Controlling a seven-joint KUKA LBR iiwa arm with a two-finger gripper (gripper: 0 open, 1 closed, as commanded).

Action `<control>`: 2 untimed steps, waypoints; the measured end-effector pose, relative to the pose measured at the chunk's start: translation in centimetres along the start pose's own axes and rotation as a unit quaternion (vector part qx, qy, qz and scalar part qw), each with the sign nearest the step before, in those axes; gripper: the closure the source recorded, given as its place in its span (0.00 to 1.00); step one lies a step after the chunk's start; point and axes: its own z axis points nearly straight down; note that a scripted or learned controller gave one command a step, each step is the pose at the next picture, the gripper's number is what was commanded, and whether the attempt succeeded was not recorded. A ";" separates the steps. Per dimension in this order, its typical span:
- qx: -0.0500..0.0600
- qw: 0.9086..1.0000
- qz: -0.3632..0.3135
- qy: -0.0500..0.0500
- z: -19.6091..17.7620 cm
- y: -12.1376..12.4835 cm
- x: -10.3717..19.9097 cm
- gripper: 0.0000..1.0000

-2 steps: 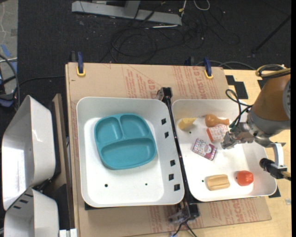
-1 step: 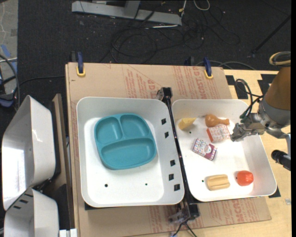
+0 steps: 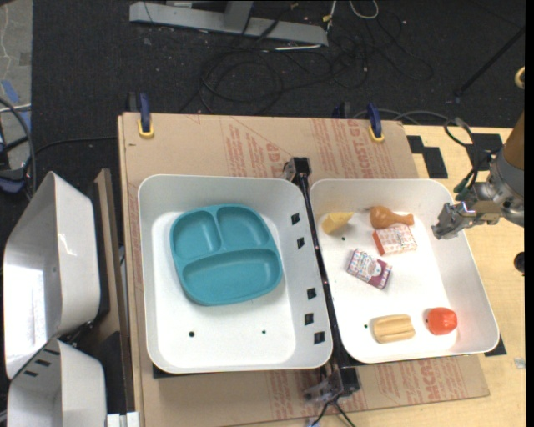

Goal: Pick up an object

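Dark floor (image 3: 75, 75) fills the top and left, strewn with black cables (image 3: 242, 62) and a grey flat bar (image 3: 229, 23) at the top edge. Brown cardboard sheet (image 3: 250, 142) covers the bench, printed with red lettering, held at its far edge by two clamps (image 3: 146, 117). Light wood surface (image 3: 509, 292) with black squares shows at the right. Two extra white tubs (image 3: 46, 258) sit at the far left, off the cardboard.

Left bin (image 3: 158, 275) holds a teal divided plate (image 3: 225, 253), three compartments, nothing in them. Right bin (image 3: 476, 283) touches the left one along a black divider strip (image 3: 315, 267). In the right bin: purple-and-white packet (image 3: 368, 268) in the middle, red-and-white packet (image 3: 395, 240) just behind it, brown drumstick-shaped toy (image 3: 390, 218) near the far wall, yellow wedge (image 3: 337, 222) at far left, tan bun (image 3: 391, 328) and red tomato-like toy (image 3: 440, 320) near the front wall.

Gripper (image 3: 446, 223) sits at the right bin's right rim, nothing in it; finger spacing cannot be made out.
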 end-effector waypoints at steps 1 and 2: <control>0.002 1.000 0.000 0.001 -2.5 0.1 0.0 1.00; 0.004 1.000 -0.002 0.002 -1.2 0.1 5.7 1.00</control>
